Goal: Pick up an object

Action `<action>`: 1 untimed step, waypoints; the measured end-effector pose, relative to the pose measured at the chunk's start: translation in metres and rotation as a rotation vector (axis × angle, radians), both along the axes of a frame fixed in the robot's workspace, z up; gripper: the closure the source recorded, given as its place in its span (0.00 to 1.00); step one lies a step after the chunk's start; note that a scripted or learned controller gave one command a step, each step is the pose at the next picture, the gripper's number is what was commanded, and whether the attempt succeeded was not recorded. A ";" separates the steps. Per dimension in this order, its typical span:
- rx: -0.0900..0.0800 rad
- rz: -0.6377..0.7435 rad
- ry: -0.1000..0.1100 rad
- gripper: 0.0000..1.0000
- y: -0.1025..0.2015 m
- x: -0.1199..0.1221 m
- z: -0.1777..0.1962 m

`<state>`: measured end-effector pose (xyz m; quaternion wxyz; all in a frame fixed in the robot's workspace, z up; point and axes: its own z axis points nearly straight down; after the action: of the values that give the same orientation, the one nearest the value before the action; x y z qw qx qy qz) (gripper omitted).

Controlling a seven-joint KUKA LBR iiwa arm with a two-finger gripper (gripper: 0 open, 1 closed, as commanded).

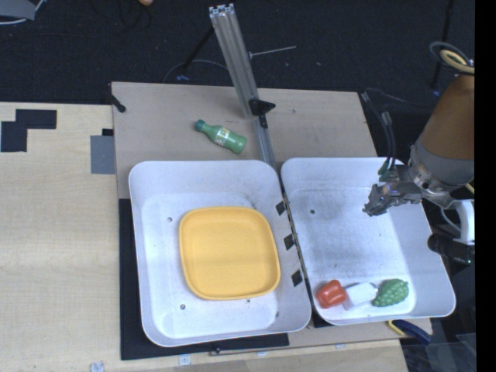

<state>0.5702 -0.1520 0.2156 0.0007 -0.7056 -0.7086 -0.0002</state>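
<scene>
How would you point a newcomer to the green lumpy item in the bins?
Find the right bin, the one without the yellow plate. Three small things sit along its near edge. The green lumpy item is the rightmost, beside a white block and a red piece.

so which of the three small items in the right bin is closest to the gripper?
The green bumpy one, rightmost in the row; the red one and white one lie further left of the gripper.

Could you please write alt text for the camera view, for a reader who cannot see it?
A grey robot arm reaches in from the right, its gripper over the upper part of the right white bin, whose near edge holds a red object, a white object and a green object. The left bin holds a yellow plate; a green bottle lies on the bench behind.
</scene>
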 end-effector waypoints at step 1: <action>0.000 0.000 -0.001 1.00 0.058 0.014 0.009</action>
<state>0.5839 -0.0940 0.2243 0.0004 -0.7056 -0.7086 -0.0003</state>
